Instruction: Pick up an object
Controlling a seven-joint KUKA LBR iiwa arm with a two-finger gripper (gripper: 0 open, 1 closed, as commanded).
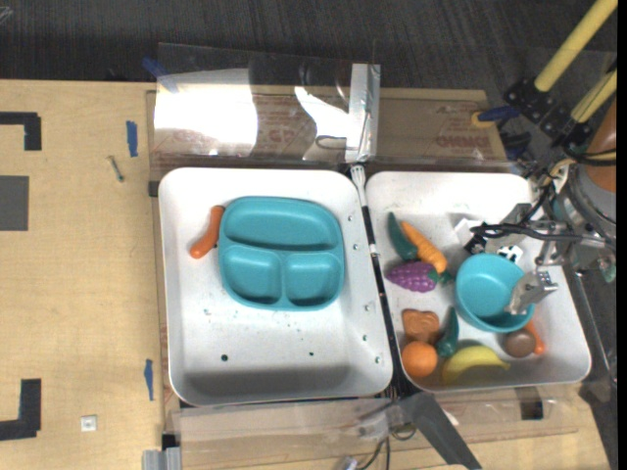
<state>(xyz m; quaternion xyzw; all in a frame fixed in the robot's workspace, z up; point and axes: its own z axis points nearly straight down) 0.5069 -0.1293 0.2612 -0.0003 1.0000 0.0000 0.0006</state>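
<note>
Here fingers (530, 295) overhang teal cup's (487, 287) right rim.

Two bins are set side by side on the bench (69, 262). In the left bin (186, 351), a divided tray (281, 251) is placed toward 12 o'clock, with a toy sausage (207, 232) touching it at 9 o'clock. In the right bin (568, 360), a cup (487, 289) is located centrally. A toy carrot (423, 247) and grapes (411, 277) are found at its 9 o'clock, a banana (472, 361) at 6 o'clock, and an orange (419, 358) at 8 o'clock.
</note>
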